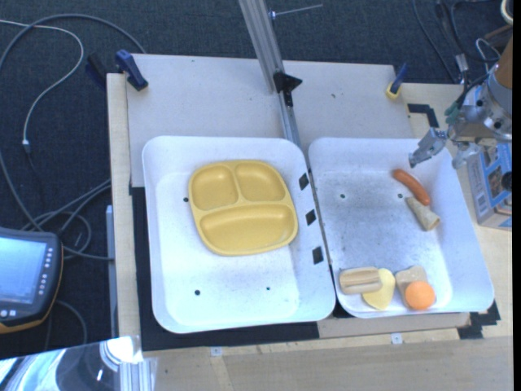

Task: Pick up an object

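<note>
Right bin (350,157), far right part: a sausage (412,186), orange-red, short, glossy, lying at a slant on the bin floor. Touching or just beside its near end, a tan cone (423,214), narrow end toward the sausage.

Near right corner of the same bin, four pieces bunched together: a tan bun (360,280), a yellow wedge (379,293) against it, an orange ball (420,296), and a beige block (410,276) behind the ball. Ball and block touch; wedge sits between bun and ball.

Gripper (444,147) hangs over the bin's far right edge, just beyond the sausage. Two grey fingers (425,150) are spread apart; nothing between them.

Left bin (163,218): a yellow tray (242,207) with three compartments, two small at the far side and one long at the near side, set toward the bin's far right part. Both bin floors white with grey scuffing, heavier in the right bin.

Bins sit on a pale board (212,88) with blue clamps (130,69) at the far corners. An aluminium pole (260,23) rises from the board's far edge between the bins. Dark carpet (49,137) around, with loose cables (41,80). A pendant (24,275) with a screen lies on the floor at the left.
</note>
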### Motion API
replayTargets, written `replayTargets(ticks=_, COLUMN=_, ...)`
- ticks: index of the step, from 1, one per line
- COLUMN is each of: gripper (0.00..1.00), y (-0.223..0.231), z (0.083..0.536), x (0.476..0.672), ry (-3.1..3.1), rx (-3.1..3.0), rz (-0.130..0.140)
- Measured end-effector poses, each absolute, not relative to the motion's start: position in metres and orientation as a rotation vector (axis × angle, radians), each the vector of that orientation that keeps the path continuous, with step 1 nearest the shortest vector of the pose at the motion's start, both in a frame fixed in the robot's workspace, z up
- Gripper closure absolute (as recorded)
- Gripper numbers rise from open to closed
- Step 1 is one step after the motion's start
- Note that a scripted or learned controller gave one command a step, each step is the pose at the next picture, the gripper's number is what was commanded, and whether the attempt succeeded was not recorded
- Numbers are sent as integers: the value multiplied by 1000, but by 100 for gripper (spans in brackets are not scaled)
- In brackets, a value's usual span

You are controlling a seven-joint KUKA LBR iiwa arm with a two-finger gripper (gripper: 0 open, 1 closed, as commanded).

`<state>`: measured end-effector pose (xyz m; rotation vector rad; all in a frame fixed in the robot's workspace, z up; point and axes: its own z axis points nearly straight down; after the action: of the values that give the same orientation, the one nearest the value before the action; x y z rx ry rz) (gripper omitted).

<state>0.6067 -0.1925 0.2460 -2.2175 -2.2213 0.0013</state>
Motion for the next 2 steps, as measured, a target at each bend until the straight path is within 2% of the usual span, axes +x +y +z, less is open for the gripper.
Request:
replayTargets(ticks=1, gripper=0, y=-192, z=246, x=607, ry=-2221, rx=-2217, rz=2)
replayTargets(ticks=2, gripper=0, y=-198, z=195, x=614, ry=-2218, rx=-2217, rz=5)
